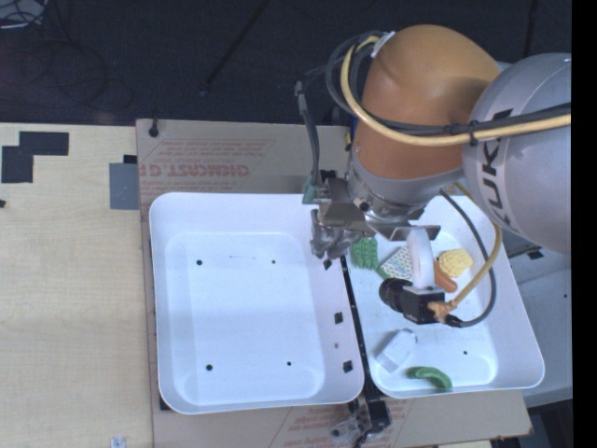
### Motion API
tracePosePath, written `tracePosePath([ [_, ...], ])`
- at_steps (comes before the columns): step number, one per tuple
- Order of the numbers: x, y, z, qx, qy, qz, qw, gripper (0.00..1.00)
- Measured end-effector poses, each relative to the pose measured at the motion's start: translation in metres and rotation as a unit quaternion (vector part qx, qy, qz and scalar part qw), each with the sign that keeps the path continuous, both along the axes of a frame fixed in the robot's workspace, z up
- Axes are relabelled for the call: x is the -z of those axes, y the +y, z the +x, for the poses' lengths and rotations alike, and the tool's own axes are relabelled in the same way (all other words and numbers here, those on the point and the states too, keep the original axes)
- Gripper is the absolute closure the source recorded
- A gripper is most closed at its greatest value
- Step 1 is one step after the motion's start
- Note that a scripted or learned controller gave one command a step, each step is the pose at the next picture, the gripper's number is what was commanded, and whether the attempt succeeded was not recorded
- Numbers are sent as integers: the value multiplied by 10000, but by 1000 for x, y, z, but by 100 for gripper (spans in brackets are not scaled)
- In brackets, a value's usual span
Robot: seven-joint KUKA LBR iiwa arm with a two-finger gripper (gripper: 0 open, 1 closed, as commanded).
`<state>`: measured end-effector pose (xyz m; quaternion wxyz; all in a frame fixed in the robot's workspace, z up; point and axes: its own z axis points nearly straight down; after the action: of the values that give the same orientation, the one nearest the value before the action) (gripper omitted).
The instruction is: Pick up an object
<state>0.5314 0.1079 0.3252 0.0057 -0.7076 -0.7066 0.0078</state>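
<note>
**Pincer set low at the seam of the two bins, nothing seen held**

The pincer (328, 241) is placed where the left bin (177, 297) meets the right bin (522, 343), judged a reach for the nearest item. Whether it is apart or together cannot be told. A green piece (366, 253), likely the intended pick, lies just beside it on the arm's side. A speckled piece (399, 262) sits next, with a yellow piece (454, 263) beyond. Well apart, toward the near rim, lie a white block (396, 348) and a curved green piece (429, 377).
</note>
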Motion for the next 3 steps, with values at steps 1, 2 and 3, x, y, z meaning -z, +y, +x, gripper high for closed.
tracePosePath([
  [1,-63,-89,-30,33,-110,3,9999,100],
  [2,-78,-52,-54,-19,-91,16,10000,100],
  [3,-86,-52,-53,-26,-69,9,10000,100],
])
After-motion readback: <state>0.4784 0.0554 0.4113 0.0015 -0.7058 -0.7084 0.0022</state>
